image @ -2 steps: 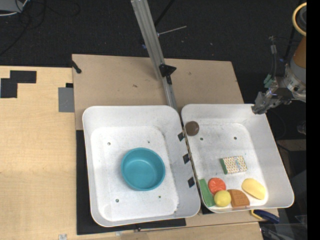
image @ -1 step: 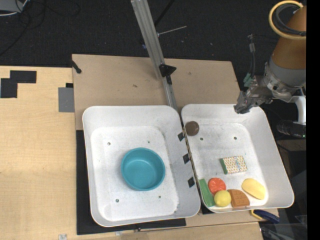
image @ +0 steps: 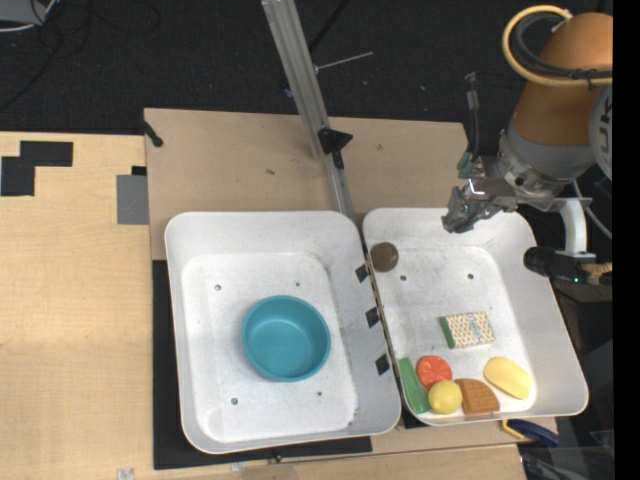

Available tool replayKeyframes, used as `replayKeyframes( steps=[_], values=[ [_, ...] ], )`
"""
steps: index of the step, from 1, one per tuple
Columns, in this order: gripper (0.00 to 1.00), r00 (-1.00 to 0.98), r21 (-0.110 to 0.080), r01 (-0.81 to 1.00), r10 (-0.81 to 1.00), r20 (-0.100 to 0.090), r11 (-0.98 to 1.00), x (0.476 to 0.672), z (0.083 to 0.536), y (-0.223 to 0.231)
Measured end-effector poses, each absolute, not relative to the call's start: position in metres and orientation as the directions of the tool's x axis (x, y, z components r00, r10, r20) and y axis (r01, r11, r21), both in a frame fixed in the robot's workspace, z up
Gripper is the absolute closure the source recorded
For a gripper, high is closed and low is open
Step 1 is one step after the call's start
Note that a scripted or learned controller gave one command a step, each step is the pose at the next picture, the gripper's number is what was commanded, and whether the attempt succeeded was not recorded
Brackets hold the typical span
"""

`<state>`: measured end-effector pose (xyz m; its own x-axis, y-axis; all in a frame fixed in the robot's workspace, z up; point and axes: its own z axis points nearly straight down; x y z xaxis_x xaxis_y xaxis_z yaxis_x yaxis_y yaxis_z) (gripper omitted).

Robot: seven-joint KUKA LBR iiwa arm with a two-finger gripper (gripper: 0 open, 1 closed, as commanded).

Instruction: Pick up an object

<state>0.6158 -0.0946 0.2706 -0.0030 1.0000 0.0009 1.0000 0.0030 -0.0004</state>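
In the right bin (image: 540,298) lie several small objects: a patterned sponge-like block (image: 467,329), a red round piece (image: 434,369), a yellow-green ball (image: 444,397), a brown bread-like piece (image: 479,396), a yellow lemon-shaped piece (image: 507,377) and a green stick (image: 411,386) along the left wall. A brown disc (image: 384,257) rests at the bin's far left corner. My gripper (image: 460,217) hangs above the far edge of the right bin, well away from the objects, with nothing visible between its fingers.
The left bin (image: 200,258) holds a teal bowl (image: 286,337). A slanted metal rail (image: 305,78) runs from the back down to the gap between the bins. The arm's orange band (image: 565,78) stands at the upper right.
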Motion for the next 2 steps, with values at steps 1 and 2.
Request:
replayKeyframes(
  steps=[1, 2],
  values=[
    [1.0, -0.003, -0.002, 1.0, 1.0, 0.001, 0.003, 0.602, 0.256, -0.047],
    [1.0, -0.003, -0.002, 1.0, 1.0, 0.001, 0.003, 0.599, 0.237, 0.006]
  ],
)
